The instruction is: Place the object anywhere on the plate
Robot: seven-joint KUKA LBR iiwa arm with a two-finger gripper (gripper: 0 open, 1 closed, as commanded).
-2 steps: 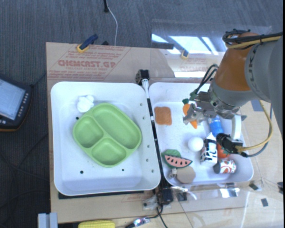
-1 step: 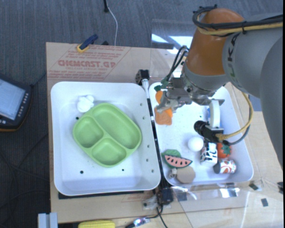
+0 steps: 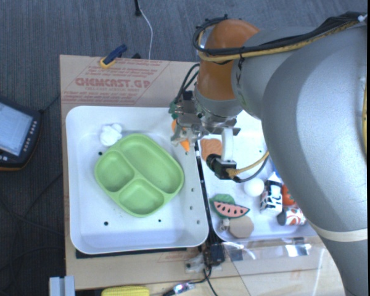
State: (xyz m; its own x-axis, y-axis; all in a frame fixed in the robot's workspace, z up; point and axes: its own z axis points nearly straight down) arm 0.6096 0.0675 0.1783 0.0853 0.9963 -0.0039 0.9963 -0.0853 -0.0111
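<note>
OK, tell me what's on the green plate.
All three compartments of the green plate show bare. A white object lies just off its upper-left rim, in the left bin. The arm covers the bins' divider beside it, not the plate.

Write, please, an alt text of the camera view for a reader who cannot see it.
A grey arm with an orange band reaches over the wall between two shallow white bins. The left bin holds a green three-compartment plastic plate and a small white lump; the right holds a watermelon-slice toy and other small things.
</note>
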